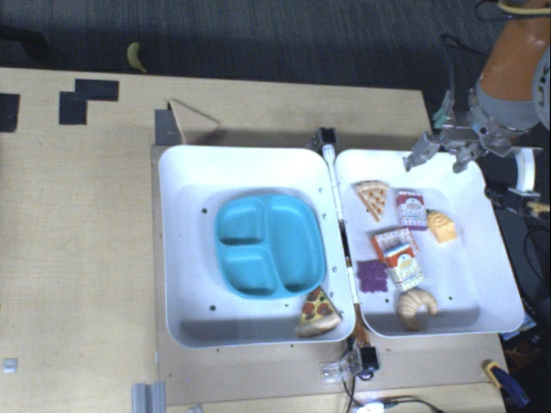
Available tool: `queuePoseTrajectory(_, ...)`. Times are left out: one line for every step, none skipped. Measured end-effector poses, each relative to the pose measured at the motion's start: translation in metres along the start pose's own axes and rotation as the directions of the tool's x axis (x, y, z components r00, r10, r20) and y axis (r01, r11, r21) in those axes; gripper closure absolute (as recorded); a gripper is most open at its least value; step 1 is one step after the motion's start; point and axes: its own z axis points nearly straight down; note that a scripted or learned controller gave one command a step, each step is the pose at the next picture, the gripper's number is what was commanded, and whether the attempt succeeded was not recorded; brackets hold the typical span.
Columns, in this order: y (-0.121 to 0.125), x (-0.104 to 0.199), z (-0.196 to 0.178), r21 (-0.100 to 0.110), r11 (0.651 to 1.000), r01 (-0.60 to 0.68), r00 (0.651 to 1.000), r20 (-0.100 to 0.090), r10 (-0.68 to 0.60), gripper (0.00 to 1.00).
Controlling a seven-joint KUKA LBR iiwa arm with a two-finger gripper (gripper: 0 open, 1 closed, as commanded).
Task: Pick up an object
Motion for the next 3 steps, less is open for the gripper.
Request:
queuePoseTrajectory(-0.058,-0.031,0.107,-0.010,1.000,0.000,1.000,0.004,0.000,0.00)
queuePoseTrajectory(-0.056,-0.031,0.095,-0.016,1.000,0.002,1.000,0.006,-0.002,1.00)
queuePoseTrajectory(-0.056,-0.031,0.095,-0.016,1.000,0.002,1.000,0.006,-0.002,0.00)
